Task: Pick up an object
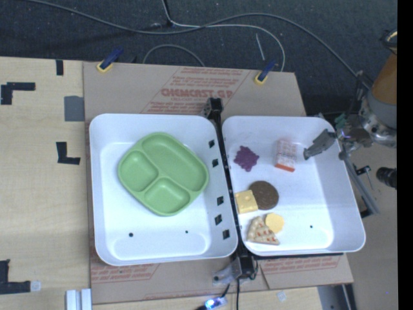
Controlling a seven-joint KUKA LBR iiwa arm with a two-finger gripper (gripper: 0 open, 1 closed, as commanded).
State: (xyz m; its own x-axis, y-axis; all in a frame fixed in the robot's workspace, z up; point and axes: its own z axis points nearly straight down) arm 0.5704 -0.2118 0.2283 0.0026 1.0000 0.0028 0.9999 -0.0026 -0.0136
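Camera view, read left to right with the black divider (222, 173) between the 2 bins as the reference. Left of the divider, the left bin (106, 237) holds 1 green sectioned plate (164, 172), lying flat and well apart from the divider.

Right of the divider, the right bin (335, 231) holds the candidate objects. Just beside the divider: a purple piece (246, 157) toward the far end, a yellow cheese block (246, 201) lower down, and a pizza slice (262, 232) nearest the front rim. The brown round cookie (264, 194) touches the cheese block on the side away from the divider. A small yellow round piece (274, 223) touches the pizza slice. Further from the divider, toward the far end, lies a clear packet with an orange end (286, 154).

The gripper (321, 143) hangs at the right bin's outer rim, well apart from the divider and near the packet but not touching it. 1 dark finger points toward the packet; whether the fingers are spread or pressed together cannot be told. Nothing is seen between them.

Assessment: no object is lifted; all 6 pieces rest on the bin floor. The grasp is not yet made. Reaching, closing and raising all remain. The packet appears the nearest target.
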